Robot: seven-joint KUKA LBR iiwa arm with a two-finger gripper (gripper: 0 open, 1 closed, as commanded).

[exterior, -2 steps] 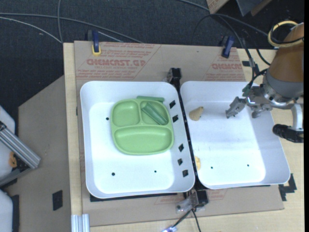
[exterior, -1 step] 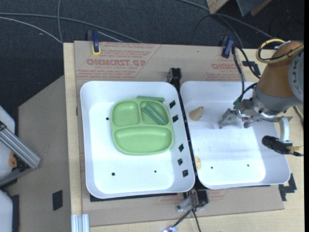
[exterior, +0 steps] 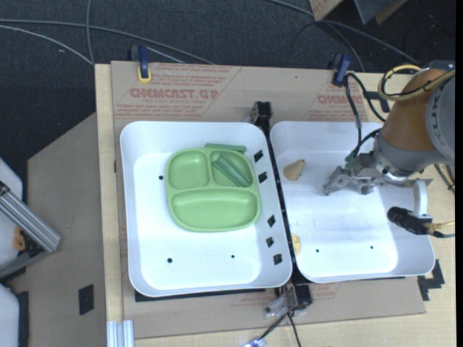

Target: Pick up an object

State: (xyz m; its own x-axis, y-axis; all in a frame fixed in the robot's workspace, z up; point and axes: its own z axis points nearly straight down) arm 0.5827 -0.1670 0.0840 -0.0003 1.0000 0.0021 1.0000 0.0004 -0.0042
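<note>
My gripper [exterior: 349, 187] hangs over the right bin [exterior: 376, 259], left of its middle, on the grey arm with the orange band [exterior: 409, 125]. It is open, its two grey fingers spread apart with nothing between them. A small tan lump [exterior: 294, 169] lies on the bin floor, a short way to the gripper's left near the divider. In the left bin [exterior: 195, 266] rests a green divided plate [exterior: 210, 208], and a darker green piece [exterior: 233, 168] lies in its upper right compartment.
A tiny yellow bit [exterior: 295, 244] sits by the rim between the bins. Black clips [exterior: 262, 112] hold the shared edge. A black cable plug [exterior: 406, 220] hangs over the right bin's right side. Cardboard [exterior: 181, 85] underlies both bins.
</note>
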